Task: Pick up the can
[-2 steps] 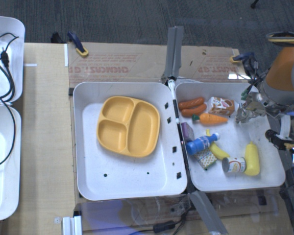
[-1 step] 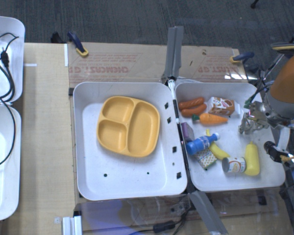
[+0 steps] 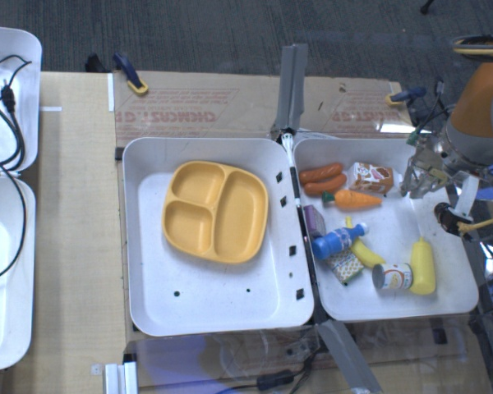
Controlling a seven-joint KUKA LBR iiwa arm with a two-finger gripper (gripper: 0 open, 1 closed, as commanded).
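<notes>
Camera view: two shallow white bins sit side by side on the table [image 3: 74,220]. The left bin [image 3: 148,302] contains a yellow divided plate [image 3: 216,212], lying flat toward the bin's upper half.

The right bin [image 3: 444,298] holds the loose items. The can [image 3: 392,277] lies on its side near the bin's lower right area, one round end facing left. It touches a yellow mustard bottle [image 3: 423,265] on its right. A banana [image 3: 364,253] lies just to its upper left. A blue bottle [image 3: 338,241] lies tilted near the bin's centre — a small patterned packet [image 3: 343,267] sits directly below it. Two sausages [image 3: 323,179] rest near the upper wall, with a carrot [image 3: 357,199] below them and a snack packet [image 3: 371,177] beside them.

The arm enters from the right. The pincer [image 3: 421,179] hangs over the upper right part of the right bin, well apart from the can. Its state — spread or pressed together — cannot be determined. Nothing is visible between its tips.
</notes>
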